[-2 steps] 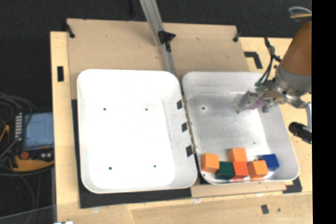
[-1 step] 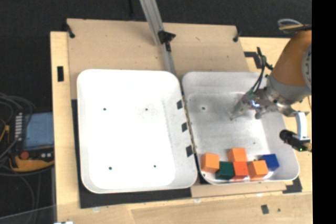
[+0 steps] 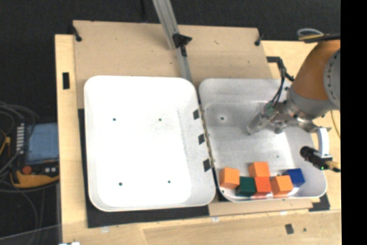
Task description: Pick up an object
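A grey arm with a rounded orange band was observed; dark cables were routed to a grey metallic tool.

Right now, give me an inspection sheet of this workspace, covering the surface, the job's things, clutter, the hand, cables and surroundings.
Surface: wooden bench bearing a left white bin and a right white bin side by side.
Job's things: blocks bunched along the near edge of the right bin: orange block, green block, blue block, plus further orange blocks between them.
Clutter: nothing seen.
Hand: hand over the middle of the right bin, apart from the blocks; finger state too blurred to tell.
Cables: dark cable running down the arm to the wrist; loose cables on the floor at left.
Surroundings: dark carpet, a metal pole slanting up from the bench, a blue device at left.
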